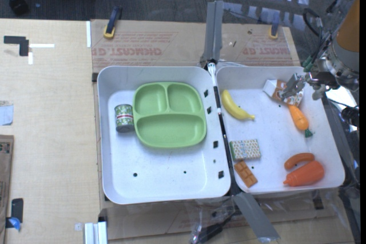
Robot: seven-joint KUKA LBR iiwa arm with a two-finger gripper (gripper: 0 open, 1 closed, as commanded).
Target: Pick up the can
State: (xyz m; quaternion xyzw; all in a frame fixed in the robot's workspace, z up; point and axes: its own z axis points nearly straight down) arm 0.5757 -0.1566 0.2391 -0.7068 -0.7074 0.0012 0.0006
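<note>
Spanning the bench side by side, two shallow white bins, left bin (114, 180) and right bin (334, 148), meet along a central seam; the green plate serves as landmark here.

- Green divided plate (170, 114): lies flat in the left bin, taking up its upper middle. Likely just clutter for this task, but it crowds the target.
- Arm (346, 37): reaches in from the far side of the right bin, well apart from the plate and across the seam from it. Probably not yet committed to the target's bin.
- Gripper (295, 87): hangs over the right bin's upper part, far from the plate, close above an orange-and-white packet (280, 91). Whether the claw is spread or closed cannot be told; the tip is too small and cluttered to read.
- Large carrot (304, 174) and sausage (298, 160): farthest corner from the plate.
- Banana (235, 107): just across the seam from the plate.
- Small carrot (298, 118), patterned box (246, 149), waffle piece (246, 174): scattered beyond the seam.
- Can (123, 118): on its side, just beside the plate's outer edge, on the side away from the seam, seemingly touching the rim. A grasp looks tight on the plate side, so I judge an approach along the can's free flanks safer.
</note>
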